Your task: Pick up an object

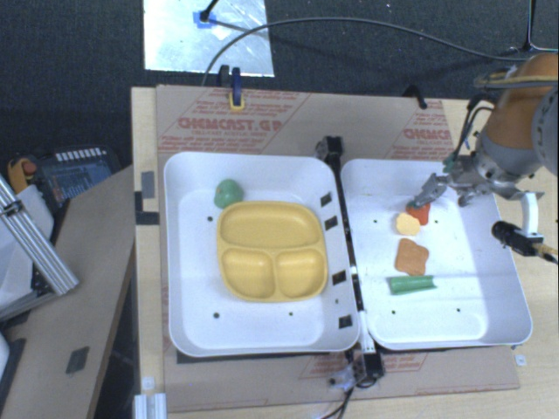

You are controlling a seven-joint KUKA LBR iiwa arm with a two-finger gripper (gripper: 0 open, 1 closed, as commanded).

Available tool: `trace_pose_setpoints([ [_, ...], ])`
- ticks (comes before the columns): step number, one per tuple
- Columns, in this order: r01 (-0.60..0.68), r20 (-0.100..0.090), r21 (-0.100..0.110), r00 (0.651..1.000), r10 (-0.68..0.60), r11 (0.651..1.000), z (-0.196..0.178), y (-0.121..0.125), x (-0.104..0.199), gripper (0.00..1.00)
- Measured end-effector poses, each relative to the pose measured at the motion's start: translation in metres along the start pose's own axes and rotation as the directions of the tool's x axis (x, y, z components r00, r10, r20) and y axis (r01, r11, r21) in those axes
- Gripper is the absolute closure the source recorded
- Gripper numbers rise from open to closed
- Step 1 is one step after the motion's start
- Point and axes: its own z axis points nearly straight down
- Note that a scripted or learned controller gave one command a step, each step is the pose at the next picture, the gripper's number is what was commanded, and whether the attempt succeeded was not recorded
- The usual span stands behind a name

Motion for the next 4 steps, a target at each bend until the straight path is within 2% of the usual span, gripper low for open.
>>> trace_pose_setpoints([
  [1, 0.001, 0.001, -0.005, 1.0, -0.001, 1.0, -0.014, 0.002, 0.0, 1.0],
  [2, 0.003, 0.002, -0.008, 1.0, -0.003, 1.0, -0.074, 0.012, -0.003, 1.0],
  [3, 0.004, 0.0, -0.004, 1.0, -0.004, 1.0, -0.091, 0.013, -0.003, 1.0],
  [4, 0.008, -0.001, -0.001, 1.0, -0.008, 1.0, -0.1, 0.001, 0.046, 1.0],
])
